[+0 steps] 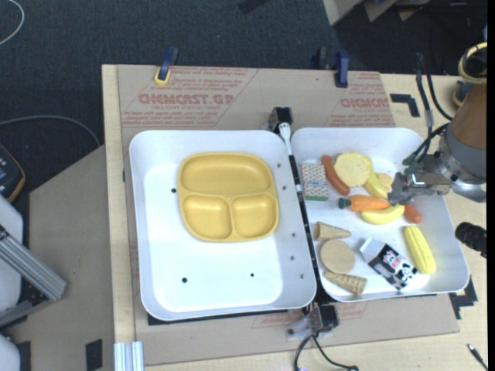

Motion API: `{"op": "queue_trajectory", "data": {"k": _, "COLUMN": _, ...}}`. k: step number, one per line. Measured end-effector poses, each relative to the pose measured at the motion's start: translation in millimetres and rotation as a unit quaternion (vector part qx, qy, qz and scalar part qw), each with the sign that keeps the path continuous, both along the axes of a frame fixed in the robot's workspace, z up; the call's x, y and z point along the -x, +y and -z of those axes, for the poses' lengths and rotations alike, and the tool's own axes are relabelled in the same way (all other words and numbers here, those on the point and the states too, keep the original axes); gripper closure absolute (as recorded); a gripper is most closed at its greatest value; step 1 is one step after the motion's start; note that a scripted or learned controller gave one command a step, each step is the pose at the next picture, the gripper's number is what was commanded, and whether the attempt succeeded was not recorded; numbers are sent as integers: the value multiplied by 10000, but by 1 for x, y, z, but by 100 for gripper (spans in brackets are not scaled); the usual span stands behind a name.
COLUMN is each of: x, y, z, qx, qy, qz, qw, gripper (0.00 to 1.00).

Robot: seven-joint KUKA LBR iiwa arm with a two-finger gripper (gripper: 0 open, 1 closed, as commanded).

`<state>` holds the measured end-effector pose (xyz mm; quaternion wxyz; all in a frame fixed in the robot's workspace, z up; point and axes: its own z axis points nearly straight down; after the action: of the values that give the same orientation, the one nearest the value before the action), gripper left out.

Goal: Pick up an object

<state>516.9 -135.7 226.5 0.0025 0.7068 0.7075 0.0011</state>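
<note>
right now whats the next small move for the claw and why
Probably a short straight descent. The claw hangs at the right white bin's right side, over the spot where the curved yellow toy banana and the orange toy carrot meet. Nothing visible sits between its fingers, so no pick has happened. I cannot tell how high it hangs.

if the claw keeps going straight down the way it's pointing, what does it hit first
Most likely the banana, which lies right under the claw, with the carrot just beside it. Depth is hard to judge from this slanted view, so that's a best guess.
</note>
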Motion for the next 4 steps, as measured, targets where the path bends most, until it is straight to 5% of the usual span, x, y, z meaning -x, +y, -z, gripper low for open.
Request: {"op": "queue_trajectory", "data": {"k": 4, "x": -66, "y": 199, "z": 14, "qx": -17, "qy": 10, "qz": -27, "qw": 10000, "gripper": 100}}
